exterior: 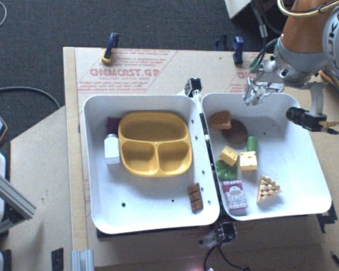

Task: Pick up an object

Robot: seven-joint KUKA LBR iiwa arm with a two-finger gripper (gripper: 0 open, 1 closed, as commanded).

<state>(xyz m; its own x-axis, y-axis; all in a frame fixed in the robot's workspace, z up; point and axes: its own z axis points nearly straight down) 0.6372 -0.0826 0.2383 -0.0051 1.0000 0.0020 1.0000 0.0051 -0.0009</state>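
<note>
Dark carpet under a bench with two white bins. Left bin (96,151): small white bottle (112,149) just beside a yellow divided tray (155,143), chocolate bar (195,197) near the front. Right bin (316,174): brown cookie (235,131), cheese cubes (248,161), red carton (235,197), pizza slice (268,189). Gripper (254,96) hovers over the right bin's back rim, jaws look slightly apart, nothing between them. Likely approach step; next it needs to pick a target, move forward and descend.

Two smooth, glossy white plastic bins (96,151) sit on a matt brown cardboard sheet (130,72) printed in red. The left bin holds a satin yellow plastic divided tray (155,143). Dark, rough carpet (45,21) fills the upper left.
</note>
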